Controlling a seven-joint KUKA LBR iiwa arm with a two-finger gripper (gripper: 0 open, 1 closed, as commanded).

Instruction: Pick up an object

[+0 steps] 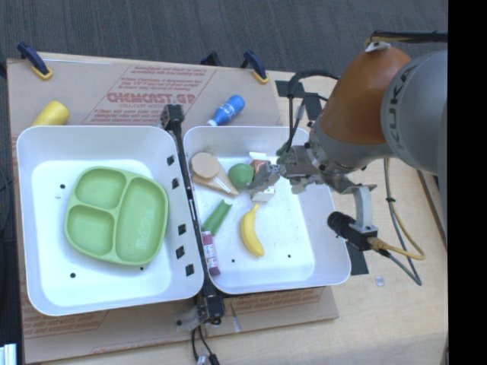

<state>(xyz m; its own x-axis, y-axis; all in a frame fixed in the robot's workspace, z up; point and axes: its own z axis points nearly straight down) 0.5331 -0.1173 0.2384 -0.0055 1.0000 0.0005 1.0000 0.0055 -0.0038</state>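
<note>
Camera view. Two shallow white bins sit side by side on a cardboard sheet printed with red lettering. The left bin holds a pale green divided plate with three compartments, lying flat near the bin's middle.

The right bin holds the loose items. A yellow banana lies near the bin's centre, roughly end-on to the camera. To its left a green cucumber-shaped piece lies at a slant beside the dividing wall. Nearer the camera, a small dark red tube lies along the left wall. At the far left of this bin rests a tan wooden spoon, and just right of it a round green ball-like item.

The arm enters from the right, its orange band and grey body over the bin's far right corner. The gripper is low in the far part of the right bin, just right of the green ball-like item and above a small white piece. The state of the jaws cannot be told; the view is too cluttered there, and no item is clearly seen between them.

Outside the bins, on the cardboard at the far side, lie a blue and white bottle and, at far left, a yellow cup-like item. Blue clamps grip the cardboard's far edge.
</note>
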